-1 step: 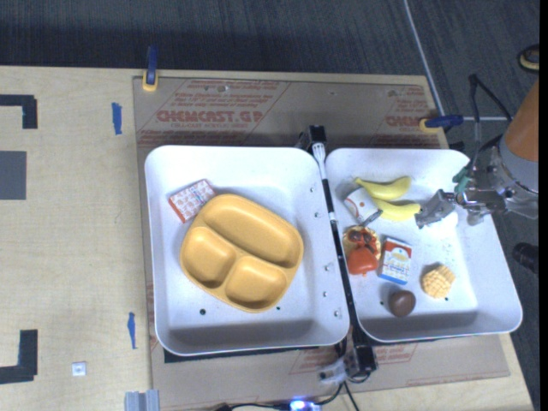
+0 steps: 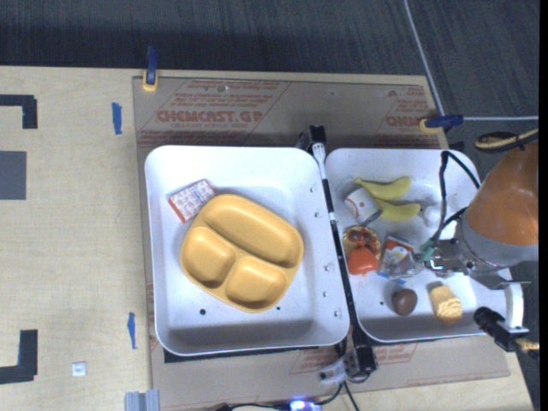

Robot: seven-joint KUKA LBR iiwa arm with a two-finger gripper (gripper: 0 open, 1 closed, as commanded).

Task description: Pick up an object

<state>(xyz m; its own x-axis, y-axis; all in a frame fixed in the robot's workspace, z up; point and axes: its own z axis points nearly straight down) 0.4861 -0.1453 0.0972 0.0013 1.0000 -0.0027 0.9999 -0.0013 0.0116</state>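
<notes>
Arm [image 2: 512, 208] hiding right bin's [image 2: 377, 330] edge

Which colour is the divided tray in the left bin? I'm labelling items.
Yellow-orange tray, clear in the camera view.

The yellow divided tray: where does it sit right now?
In the camera view, the yellow divided tray lies in the left white bin, roughly centred, with a small red-and-white packet touching its upper-left edge.
</notes>
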